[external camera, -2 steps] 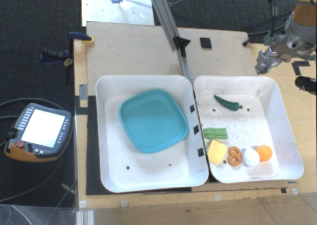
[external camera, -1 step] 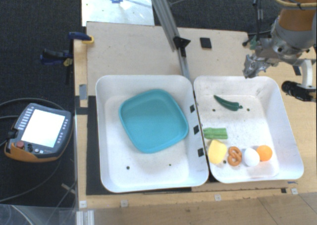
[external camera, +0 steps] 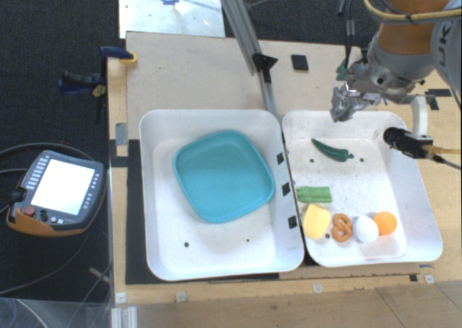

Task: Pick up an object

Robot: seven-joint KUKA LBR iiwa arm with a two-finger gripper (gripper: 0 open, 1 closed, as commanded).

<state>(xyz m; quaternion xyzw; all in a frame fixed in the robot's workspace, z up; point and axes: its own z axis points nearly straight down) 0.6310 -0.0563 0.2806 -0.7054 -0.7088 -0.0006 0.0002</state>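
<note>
A blue plate point(external camera: 223, 175) lies in the left bin point(external camera: 162, 196); in the right bin point(external camera: 411, 196) sit a pepper point(external camera: 331, 149), green block point(external camera: 314, 193), lemon point(external camera: 316, 221), pretzel point(external camera: 341, 227), egg point(external camera: 366, 229) and orange point(external camera: 385, 222). The hand point(external camera: 345, 108) hovers at the far rim, its opening impossible to tell. The small, round pieces could likely roll or slip from a grip; no writing is readable.

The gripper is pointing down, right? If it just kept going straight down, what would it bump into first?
Probably the bare white floor of the right bin near its back edge. The gripper hangs above that spot, and the dark green pepper lies a bit nearer the camera. Depth is hard to judge here.
</note>
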